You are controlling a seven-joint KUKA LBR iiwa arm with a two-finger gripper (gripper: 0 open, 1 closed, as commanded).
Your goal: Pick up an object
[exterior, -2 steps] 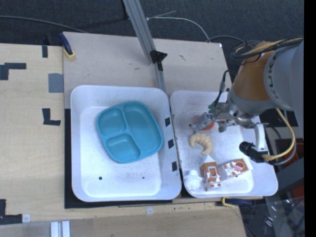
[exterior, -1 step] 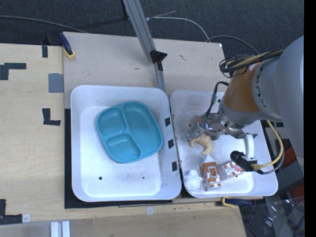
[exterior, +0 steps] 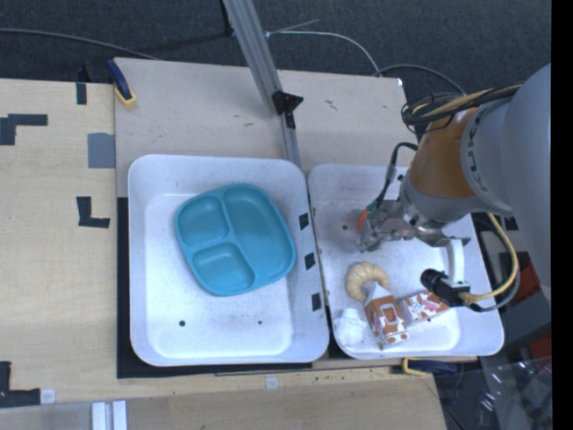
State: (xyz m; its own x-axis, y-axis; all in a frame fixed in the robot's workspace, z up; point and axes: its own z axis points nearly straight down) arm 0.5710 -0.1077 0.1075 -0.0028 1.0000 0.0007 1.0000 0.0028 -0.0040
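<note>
Croissant [exterior: 364,279]: tan, curled, in right bin [exterior: 483,330]; claw [exterior: 370,237] state unclear.

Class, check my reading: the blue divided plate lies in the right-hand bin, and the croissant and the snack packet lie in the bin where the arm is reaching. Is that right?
Not quite. The camera view shows the blue divided plate in the left bin, not the right one. The rest stands: the croissant and the snack packet lie in the right bin, where the gripper is reaching.

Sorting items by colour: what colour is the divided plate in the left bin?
The divided plate is light blue, seen plainly in the camera view.
</note>
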